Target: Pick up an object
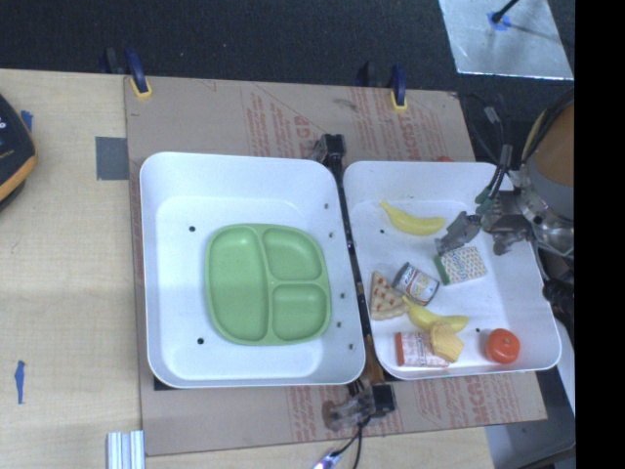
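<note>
Lying in the upper part of the right-hand shallow white plastic bin (547, 306), the curved yellow plastic banana (410, 221) runs its long axis roughly left to right, its ends tipped slightly upward and its smooth belly sagging toward the camera. Below it sit a small square packet with a speckled printed face (462, 264), a short metal can with a dark label (418, 283) tilted on its side, a tan waffle-textured wedge (384, 297), a second yellow banana-like piece (439, 322), a flat red-and-white printed packet (418, 350) and a glossy round red tomato (501, 346) near the bin's lower right corner. Reaching in from the right, the grey two-finger gripper (467, 229) hovers just above the speckled packet and to the right of the upper banana; its dark fingers look spread apart, with nothing between them. Beside this, the left-hand white bin (161, 262) holds a smooth pale green three-compartment plate (266, 283) with rounded corners.
</note>
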`<act>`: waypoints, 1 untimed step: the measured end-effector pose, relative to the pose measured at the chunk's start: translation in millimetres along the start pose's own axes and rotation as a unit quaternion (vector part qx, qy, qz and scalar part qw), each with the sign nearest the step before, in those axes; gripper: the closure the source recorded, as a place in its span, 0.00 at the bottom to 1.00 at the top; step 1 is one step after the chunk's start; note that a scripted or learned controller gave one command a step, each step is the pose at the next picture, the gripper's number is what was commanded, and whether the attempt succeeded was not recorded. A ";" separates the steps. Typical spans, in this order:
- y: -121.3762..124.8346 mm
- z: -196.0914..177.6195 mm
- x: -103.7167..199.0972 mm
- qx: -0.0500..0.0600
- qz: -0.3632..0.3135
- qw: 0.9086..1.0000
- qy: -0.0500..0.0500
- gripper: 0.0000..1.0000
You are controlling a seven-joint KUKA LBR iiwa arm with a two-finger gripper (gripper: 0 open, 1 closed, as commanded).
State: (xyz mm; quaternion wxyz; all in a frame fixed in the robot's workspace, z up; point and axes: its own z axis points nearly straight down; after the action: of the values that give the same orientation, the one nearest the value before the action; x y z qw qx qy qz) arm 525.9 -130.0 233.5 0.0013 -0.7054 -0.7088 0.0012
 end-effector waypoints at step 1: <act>50.1 68.0 -73.2 0.000 0.000 1.000 -0.001 0.00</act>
State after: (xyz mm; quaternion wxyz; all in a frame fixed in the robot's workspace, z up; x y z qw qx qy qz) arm 576.1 -202.9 165.3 0.0006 -0.7057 -0.7085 0.0022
